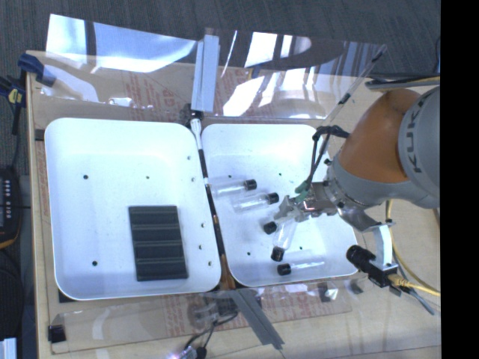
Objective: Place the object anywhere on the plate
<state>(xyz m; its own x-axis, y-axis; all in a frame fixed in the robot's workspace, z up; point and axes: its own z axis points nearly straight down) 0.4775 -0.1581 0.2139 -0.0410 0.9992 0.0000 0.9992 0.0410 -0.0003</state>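
A dark ridged rectangular plate (157,242) lies flat in the left bin (90,148), toward its front. Several clear tubes with black caps lie scattered in the right bin (254,144): one (233,188) near the divider, one (258,200) beside it, one (282,244) lower down, and one (302,264) by the front wall. My gripper (293,213) is low in the right bin, right over another tube (273,224) in the middle of the pile. The wrist hides where the two meet.
The grey arm with its orange band (378,148) reaches in over the right bin's right wall. A black cable fitting (365,261) sticks out near the front right corner. A clear plastic sheet (224,66) stands behind both bins.
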